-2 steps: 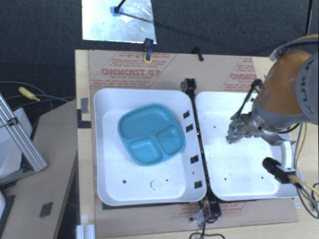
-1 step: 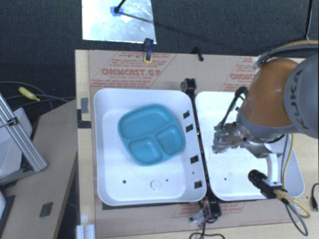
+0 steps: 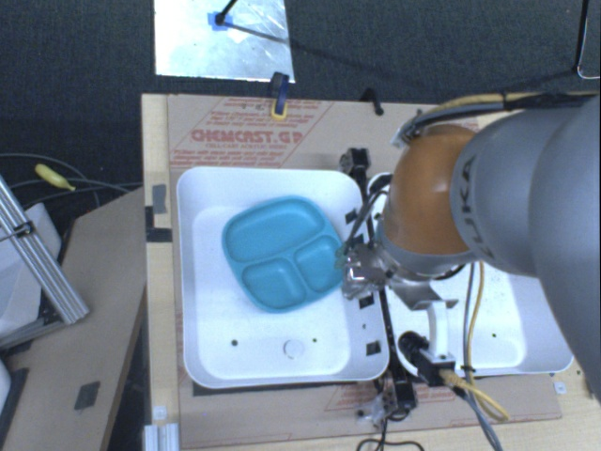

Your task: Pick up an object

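Nearest to me, at the bottom of the view, I see a tangle of cables point(image 3: 441, 369) and a black fitting hanging over the front lip of the worktop point(image 3: 244, 130), between the two bins. Just above that, the left bin point(image 3: 202, 346) shows a bare white floor with a small round mark near its front edge. Further in, a blue divided plate point(image 3: 280, 252) lies flat in the middle of that bin, its three compartments facing up, its right edge toward the bin's right wall. The claw point(image 3: 357, 275) sits right at that edge of the plate, over the wall between the bins; I cannot tell from here whether it is released or clenched, and I see nothing held in it. The arm point(image 3: 507, 195), grey with its orange band, reaches in from the right and covers most of the right bin point(image 3: 507, 341). Beyond the bins, the brown board carries red lettering, and past it a shiny silver sheet point(image 3: 225, 26) lies on dark carpet.
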`<move>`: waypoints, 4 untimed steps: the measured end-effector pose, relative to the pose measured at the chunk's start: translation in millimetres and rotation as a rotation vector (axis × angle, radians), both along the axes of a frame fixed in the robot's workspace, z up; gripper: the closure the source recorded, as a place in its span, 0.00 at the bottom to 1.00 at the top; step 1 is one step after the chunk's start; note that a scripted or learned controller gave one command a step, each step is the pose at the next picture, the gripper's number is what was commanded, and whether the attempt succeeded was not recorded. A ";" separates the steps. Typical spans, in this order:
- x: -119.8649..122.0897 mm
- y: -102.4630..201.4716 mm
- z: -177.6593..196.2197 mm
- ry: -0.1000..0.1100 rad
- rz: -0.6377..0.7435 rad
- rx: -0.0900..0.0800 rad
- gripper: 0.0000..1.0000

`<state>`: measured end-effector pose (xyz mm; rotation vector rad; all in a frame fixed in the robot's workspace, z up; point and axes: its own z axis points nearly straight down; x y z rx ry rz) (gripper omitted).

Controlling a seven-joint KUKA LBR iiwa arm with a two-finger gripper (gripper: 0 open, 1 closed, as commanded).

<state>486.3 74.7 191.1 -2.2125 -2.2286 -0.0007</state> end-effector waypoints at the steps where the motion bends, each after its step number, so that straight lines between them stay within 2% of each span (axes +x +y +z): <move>1: 45.4 -59.0 66.5 -0.009 -0.009 -0.003 1.00; 2: -0.7 -17.0 127.1 -0.005 0.001 0.001 1.00; 3: 0.7 -19.8 165.1 -0.006 -0.002 0.000 1.00; 4: 0.7 15.1 226.8 -0.008 0.001 0.001 1.00</move>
